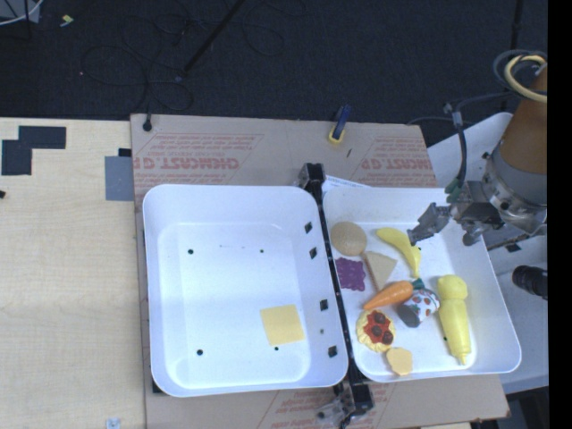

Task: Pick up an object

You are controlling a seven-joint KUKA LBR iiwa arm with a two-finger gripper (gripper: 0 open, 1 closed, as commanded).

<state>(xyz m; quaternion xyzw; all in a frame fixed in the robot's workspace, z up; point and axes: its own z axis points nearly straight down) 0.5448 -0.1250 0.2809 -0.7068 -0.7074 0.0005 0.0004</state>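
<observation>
A dark carpeted floor (268, 43) strewn with thin black cables fills the space far above and to the left of the end effector (451, 226). Below it, well to the left of the end effector, a pale wooden tabletop (63, 275) carries a brown cardboard sheet (232, 150) printed with red lettering, and a blue and yellow clamp (339, 125) sits at the sheet's far edge, up and to the left of the end effector.

Two shallow white plastic bins rest on the cardboard side by side. The left bin (232, 213) lies well to the left of the end effector and holds a flat yellow square slice (282, 324) near its lower right corner. The right bin (500, 329) lies under the end effector, which hovers above its upper right part; whether its fingers are open or closed I cannot tell, and nothing shows between them.

In the right bin, largest first: a long yellow toy squash (455, 315) lies below the end effector; a yellow toy banana (400, 247) sits just to its lower left; a round tan bun (349, 238) lies further left; an orange toy carrot (391, 294) lies below the banana; a purple grape cluster (350, 273) lies beside the dividing wall; a beige wedge (379, 266) sits beside it; a small round pizza toy (376, 329) and a small yellow-orange piece (399, 360) lie lowest.
</observation>
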